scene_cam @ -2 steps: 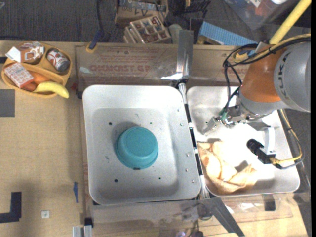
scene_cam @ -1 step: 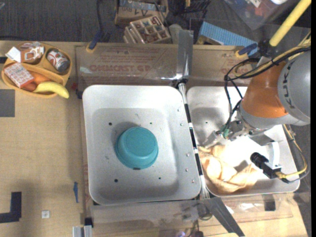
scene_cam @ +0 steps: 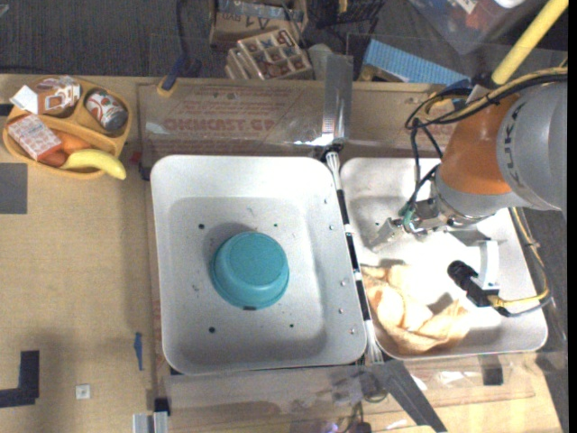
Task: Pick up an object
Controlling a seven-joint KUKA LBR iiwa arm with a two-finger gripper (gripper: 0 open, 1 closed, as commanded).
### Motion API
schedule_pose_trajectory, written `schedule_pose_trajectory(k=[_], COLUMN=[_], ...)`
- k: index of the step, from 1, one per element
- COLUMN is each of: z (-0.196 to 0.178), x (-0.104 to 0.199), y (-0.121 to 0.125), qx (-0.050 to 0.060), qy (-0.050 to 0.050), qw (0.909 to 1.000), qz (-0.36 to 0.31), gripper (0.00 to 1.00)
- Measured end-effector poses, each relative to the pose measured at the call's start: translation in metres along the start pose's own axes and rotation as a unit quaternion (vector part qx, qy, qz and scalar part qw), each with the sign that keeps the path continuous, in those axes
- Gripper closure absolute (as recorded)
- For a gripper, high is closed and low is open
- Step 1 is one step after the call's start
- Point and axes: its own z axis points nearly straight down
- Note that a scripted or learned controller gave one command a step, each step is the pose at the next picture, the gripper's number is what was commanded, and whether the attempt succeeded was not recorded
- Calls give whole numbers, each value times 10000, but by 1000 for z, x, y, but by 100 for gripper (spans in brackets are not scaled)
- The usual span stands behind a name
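Note:
A teal bowl (scene_cam: 251,269) lies upside down in the middle of the left bin (scene_cam: 171,197). A crumpled cream and orange soft item (scene_cam: 416,310) lies at the front of the right bin (scene_cam: 365,183). My gripper (scene_cam: 389,232) hangs over the right bin's left half, just behind the soft item and near the wall between the bins. The arm's orange band (scene_cam: 476,159) and grey wrist stand over the back right of that bin. A black part of the wrist (scene_cam: 465,279) sits above the soft item's right side.
A yellow tray (scene_cam: 20,142) with a banana (scene_cam: 96,161), cans and a box sits on the bench at the far left. Cardboard (scene_cam: 234,120) lies flat behind the bins. Cables (scene_cam: 424,115) run along the arm.

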Motion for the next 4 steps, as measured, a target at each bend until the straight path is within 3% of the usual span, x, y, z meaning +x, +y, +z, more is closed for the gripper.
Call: schedule_pose_trajectory(k=[1, 2, 3, 4], z=[-1, -55, -58, -43], x=[-16, -106, -100, -41], y=[78, 60, 0, -45], qx=[16, 21, 35, 35], qy=[-8, -8, 6, 13], qw=[9928, 9908, 9985, 10000], qz=[1199, 1352, 537, 65], gripper=[0, 0, 0, 0])
